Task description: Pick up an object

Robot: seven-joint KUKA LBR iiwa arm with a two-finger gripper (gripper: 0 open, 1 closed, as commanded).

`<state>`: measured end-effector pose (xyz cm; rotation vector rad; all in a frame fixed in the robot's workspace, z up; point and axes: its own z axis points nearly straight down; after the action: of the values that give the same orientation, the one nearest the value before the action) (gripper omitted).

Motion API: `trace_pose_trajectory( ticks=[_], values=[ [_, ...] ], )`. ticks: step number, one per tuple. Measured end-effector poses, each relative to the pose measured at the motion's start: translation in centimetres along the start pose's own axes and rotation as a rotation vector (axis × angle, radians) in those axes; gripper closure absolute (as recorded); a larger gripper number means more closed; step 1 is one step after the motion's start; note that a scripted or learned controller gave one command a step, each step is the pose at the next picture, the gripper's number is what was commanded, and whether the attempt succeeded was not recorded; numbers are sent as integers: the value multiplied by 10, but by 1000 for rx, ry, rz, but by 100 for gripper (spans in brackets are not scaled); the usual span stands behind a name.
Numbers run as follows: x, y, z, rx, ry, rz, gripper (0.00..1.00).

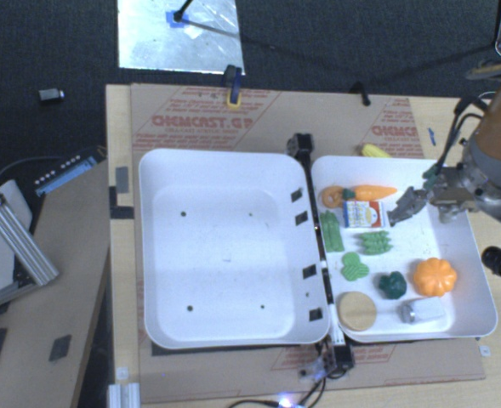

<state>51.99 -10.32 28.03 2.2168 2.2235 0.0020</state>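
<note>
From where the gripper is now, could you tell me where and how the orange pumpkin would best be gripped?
Come straight down on the orange pumpkin and close across its round body at the widest part. It sits squat, with open bin floor above and to its right; the dark green piece crowds its left side.

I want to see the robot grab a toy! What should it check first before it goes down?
1. Toys within reach in the right bin: ok, carrot, small carton, pumpkin and others lie there.
2. Gripper above a toy: ok, it hangs by the carton's right edge.
3. Gripper carrying nothing: ok, no toy shows between its fingers.
4. Room around the carton: not ok, the carrot and green toys crowd it.
5. Fingers wide enough for the carton: cannot tell.
</note>
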Motion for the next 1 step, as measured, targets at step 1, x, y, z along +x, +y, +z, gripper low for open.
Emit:
trace_pose_trajectory(
  ticks=[1],
  values=[
    [-58,66,152,9,-1,4,0]
  ],
)
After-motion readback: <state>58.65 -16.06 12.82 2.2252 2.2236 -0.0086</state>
